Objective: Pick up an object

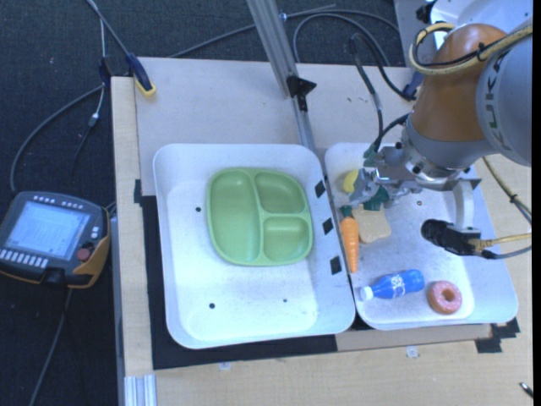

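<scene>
Here the pincer [372, 189] hangs low over the right bin [499, 299]; whether it is released or clenched cannot be told. A yellow object [348, 179] lies just left of it, the carrot [349, 242] just below. The blue bottle [394, 285] and pink doughnut [445, 297] lie farther below. The green divided plate [258, 216] sits well left, in the left bin [182, 252].

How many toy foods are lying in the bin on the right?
4 that I can make out: a carrot by the left wall, toast beside it, a donut near the front, and something yellow by the gripper. The arm may hide more.
</scene>
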`<act>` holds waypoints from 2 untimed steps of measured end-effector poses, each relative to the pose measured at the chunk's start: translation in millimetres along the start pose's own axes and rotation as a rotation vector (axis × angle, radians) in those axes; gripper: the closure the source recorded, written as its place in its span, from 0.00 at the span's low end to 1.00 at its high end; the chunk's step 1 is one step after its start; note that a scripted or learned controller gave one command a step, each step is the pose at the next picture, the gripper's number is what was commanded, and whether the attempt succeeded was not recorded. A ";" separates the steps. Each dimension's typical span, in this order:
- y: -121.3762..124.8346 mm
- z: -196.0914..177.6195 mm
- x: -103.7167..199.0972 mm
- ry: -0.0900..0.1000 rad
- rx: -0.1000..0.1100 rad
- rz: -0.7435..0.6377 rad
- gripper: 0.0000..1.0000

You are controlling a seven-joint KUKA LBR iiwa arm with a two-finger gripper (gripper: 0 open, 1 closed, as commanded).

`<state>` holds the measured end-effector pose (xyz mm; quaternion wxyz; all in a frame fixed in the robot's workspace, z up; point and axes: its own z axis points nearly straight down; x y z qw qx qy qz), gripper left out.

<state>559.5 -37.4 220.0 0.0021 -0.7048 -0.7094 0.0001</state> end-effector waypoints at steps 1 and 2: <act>12.0 -10.8 52.1 0.000 -0.006 0.000 1.00; 7.6 -3.0 110.4 -0.001 0.000 0.000 1.00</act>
